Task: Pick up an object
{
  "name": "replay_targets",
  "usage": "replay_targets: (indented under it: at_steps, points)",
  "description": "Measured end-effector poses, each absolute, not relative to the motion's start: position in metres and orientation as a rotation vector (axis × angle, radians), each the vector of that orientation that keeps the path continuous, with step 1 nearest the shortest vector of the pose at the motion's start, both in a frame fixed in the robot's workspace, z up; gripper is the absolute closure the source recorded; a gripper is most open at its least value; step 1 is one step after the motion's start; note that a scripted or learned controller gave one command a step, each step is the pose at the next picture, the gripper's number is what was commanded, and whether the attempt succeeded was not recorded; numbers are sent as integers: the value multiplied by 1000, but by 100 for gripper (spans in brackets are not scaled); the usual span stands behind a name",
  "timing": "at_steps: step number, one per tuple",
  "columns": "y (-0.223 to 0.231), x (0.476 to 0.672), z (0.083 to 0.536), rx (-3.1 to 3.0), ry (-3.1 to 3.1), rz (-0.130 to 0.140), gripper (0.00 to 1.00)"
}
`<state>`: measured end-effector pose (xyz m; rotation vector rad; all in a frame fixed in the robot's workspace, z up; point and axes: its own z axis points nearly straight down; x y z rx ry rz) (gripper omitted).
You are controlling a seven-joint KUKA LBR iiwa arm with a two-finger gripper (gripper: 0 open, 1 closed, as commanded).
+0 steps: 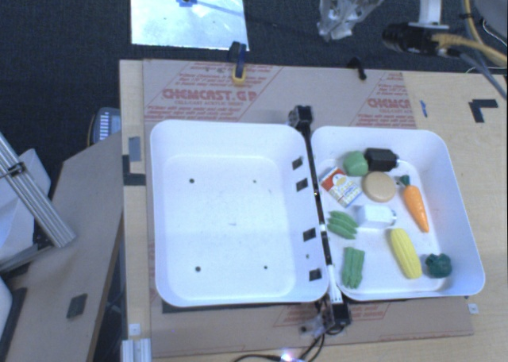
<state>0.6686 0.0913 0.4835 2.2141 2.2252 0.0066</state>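
Observation:
The right bin holds several toy foods: an orange carrot, a yellow corn cob, a dark green broccoli, a tan round bun, a black block, a green pepper, a small red-and-white box, a white piece and two green pods. My gripper hangs high at the top of the view, beyond the bench's far edge, well away from the bins. Nothing shows between its fingers.
The left bin sits beside the right one, joined by a black hinge strip. A shiny plate lies on the dark floor at the back. Cables and a black base sit at top right. A yellow clip marks the bench's far edge.

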Motion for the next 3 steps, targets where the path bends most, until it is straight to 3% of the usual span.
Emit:
replay_targets:
  at_steps: [2, 3]
  points:
    - [71, 668, 537, 2218, 2220, 6, 100]
    - [147, 667, 410, 2216, 2239, -12, 100]
